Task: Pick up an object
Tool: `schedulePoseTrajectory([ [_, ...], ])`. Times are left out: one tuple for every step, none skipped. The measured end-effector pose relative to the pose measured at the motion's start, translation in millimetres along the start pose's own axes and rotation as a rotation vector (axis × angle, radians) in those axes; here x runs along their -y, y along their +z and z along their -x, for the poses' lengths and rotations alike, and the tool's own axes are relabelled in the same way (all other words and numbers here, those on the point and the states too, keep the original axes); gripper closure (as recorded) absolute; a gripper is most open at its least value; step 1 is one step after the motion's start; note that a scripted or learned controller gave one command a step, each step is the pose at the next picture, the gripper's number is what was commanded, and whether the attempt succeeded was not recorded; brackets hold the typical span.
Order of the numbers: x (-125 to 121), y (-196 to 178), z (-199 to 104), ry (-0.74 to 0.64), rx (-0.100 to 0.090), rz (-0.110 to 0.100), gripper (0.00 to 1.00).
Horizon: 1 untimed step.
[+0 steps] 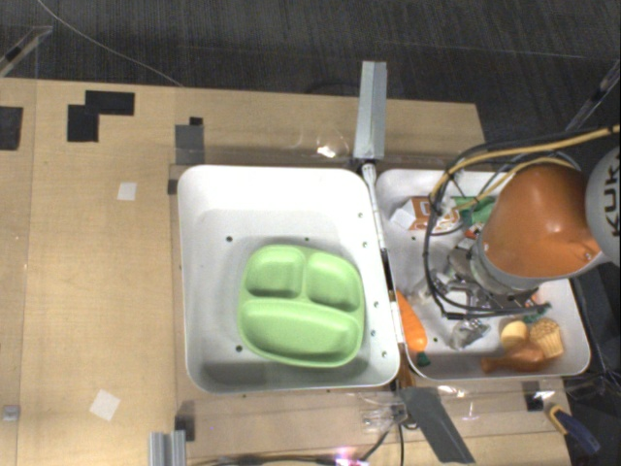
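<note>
The arm (543,226) is reaching down into the right bin (582,357), with the carrot (411,326) at 9 o'clock and toy food (529,343) at 5 (nothing looks lifted). The picking is not done.

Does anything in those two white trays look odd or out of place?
One thing: the orange carrot in the right bin lies wedged against the wall beside the left bin, apart from the other items. The green divided plate sits slightly askew.
</note>
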State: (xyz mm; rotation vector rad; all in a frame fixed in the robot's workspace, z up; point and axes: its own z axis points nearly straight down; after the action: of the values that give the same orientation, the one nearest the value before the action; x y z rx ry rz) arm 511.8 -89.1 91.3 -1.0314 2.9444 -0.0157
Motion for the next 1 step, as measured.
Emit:
schedulePoseTrajectory([
  [1.7, -0.3, 1.5, -0.095, 0.002, -0.003, 0.0],
])
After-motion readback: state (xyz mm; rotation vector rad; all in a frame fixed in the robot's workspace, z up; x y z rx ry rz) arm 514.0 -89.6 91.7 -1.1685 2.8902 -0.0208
